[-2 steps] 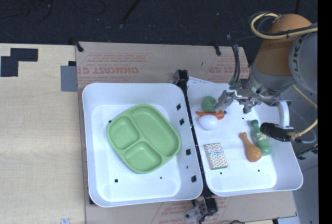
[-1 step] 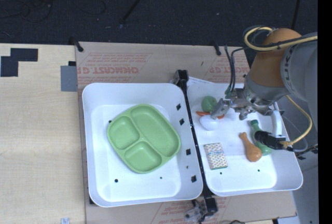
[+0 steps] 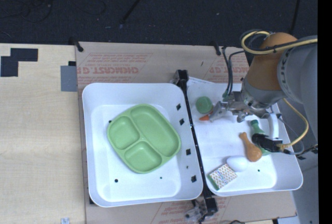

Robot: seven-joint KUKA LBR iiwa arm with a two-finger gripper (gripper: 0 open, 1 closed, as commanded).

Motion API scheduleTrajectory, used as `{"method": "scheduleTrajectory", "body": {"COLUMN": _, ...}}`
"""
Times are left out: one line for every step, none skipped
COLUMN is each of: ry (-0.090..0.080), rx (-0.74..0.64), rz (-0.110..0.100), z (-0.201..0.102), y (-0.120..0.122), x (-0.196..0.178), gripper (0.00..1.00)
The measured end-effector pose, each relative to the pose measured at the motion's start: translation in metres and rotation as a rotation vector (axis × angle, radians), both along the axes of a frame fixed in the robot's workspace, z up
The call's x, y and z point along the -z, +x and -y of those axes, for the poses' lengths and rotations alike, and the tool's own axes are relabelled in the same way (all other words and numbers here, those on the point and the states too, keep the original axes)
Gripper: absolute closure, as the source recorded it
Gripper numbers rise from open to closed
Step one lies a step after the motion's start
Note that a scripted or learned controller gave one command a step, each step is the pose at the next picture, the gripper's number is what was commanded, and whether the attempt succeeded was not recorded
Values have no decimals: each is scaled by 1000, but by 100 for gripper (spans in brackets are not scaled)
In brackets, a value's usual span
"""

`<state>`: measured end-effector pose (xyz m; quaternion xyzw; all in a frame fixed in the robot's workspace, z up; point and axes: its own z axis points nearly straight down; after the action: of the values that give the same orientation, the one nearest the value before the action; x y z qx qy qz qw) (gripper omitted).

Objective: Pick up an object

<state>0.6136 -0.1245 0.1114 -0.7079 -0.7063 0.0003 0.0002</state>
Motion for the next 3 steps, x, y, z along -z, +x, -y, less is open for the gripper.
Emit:
{"method": "scheduleTrajectory", "body": {"ry": 0, "rx": 4, "rz": -2, "z": 1, "y": 0, "x": -9, "gripper": 100}}
{"method": "scheduleTrajectory", "body": {"ry": 0, "rx": 4, "rz": 1, "z": 4, "y": -1, "x": -51, "gripper": 100}}
{"method": "scheduleTrajectory", "body": {"ry": -1, "rx": -3, "rz": 4, "z": 6, "y": 0, "x": -104, "gripper": 100}}
